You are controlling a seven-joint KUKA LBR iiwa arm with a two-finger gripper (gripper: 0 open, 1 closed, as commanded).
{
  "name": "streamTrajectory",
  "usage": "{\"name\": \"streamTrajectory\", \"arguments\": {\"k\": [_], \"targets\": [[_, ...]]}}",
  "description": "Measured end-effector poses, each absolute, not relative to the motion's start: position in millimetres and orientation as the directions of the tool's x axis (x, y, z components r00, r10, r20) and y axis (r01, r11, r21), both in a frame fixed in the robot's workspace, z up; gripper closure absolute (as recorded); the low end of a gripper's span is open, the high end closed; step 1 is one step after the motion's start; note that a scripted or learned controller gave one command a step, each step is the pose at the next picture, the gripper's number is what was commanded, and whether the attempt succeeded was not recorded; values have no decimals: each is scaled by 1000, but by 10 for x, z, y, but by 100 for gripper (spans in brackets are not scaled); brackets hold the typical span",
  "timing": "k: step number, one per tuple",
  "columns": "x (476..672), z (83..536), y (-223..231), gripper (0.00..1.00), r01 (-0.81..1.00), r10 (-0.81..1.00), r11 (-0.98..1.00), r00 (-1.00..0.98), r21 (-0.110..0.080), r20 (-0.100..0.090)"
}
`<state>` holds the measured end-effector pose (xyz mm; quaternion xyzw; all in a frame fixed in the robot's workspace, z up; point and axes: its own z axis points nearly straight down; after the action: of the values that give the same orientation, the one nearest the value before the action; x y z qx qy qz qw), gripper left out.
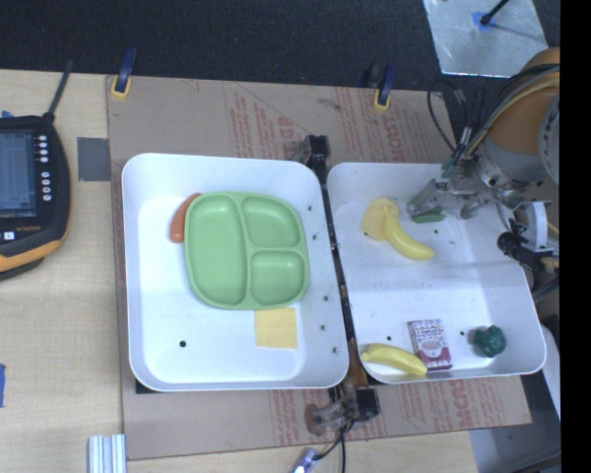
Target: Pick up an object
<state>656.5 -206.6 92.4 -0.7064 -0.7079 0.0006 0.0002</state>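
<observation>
banana (399,233) lies in the right bin (473,304), just left of the claw (431,205), apart from it. claw is low at the bin's far end; can't tell its state. risk: it shuts beside the banana and lifts nothing. small box (428,344) near the front rim has print, unreadable.

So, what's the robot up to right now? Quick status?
Gripper low in right bin, over small green item; no grasp visible. Banana just beside it. Nothing blocking.
</observation>
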Motion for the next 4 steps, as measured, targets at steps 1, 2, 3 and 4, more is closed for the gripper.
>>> {"name": "streamTrajectory", "arguments": {"k": [1,2,3,4], "targets": [[6561,920,-1882,0,1000,1000,4,-4,-5,1],[6565,924,-2065,0,1000,1000,3,-3,-1,0],[6560,920,-1971,0,1000,1000,4,-4,-4,0],[6558,919,-1925,0,1000,1000,4,-4,-5,1]]}}
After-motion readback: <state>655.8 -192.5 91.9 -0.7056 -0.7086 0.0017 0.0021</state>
